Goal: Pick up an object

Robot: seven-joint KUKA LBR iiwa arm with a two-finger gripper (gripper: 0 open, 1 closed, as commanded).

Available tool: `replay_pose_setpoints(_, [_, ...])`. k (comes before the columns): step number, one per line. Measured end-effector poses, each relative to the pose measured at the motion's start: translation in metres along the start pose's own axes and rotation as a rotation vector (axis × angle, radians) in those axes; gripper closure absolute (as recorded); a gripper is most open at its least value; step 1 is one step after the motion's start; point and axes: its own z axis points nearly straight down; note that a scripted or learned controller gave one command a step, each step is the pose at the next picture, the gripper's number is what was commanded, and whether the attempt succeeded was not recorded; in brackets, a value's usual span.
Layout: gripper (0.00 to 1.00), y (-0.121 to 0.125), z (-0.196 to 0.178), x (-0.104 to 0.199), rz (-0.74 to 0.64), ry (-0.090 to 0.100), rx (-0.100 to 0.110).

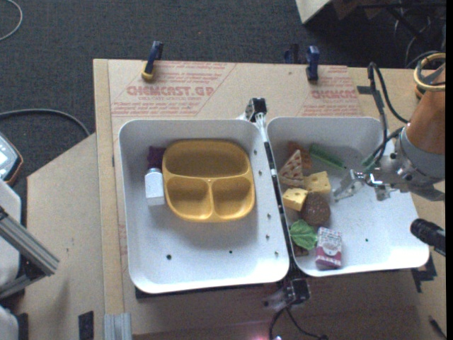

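My gripper point(348, 188) hangs over the right bin point(386, 243), reaching in from the right, just right of the toy food. Nothing shows in it. Closest to it are a yellow cheese wedge point(320, 181) and a round brown piece point(316, 208). Further left lie a pizza slice point(291, 167) and a second cheese block point(294, 199). A thin green stick point(324, 156) lies near the bin's back. A green leaf point(303, 231) and a red-and-pink box point(328, 248) sit toward the front.
The left bin point(138, 253) holds a yellow divided plate point(209, 179), a small white bottle point(154, 188) and a dark red item point(156, 155) beside it. Clamps point(151, 61) hold the board at the back. The right bin's right half is bare floor.
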Motion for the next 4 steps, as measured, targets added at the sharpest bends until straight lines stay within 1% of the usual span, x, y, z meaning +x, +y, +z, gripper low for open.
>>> replay_pose_setpoints(1, [0.0,-0.002,0.064,0.001,0.0,0.0,0.001])
replay_pose_setpoints(2, [0.0,0.002,0.109,0.004,0.0,0.0,-0.001])
replay_pose_setpoints(3, [0.0,0.003,0.136,0.005,0.0,0.002,-0.006])
replay_pose_setpoints(4, [1.0,0.004,0.124,0.004,0.002,-0.001,-0.012])
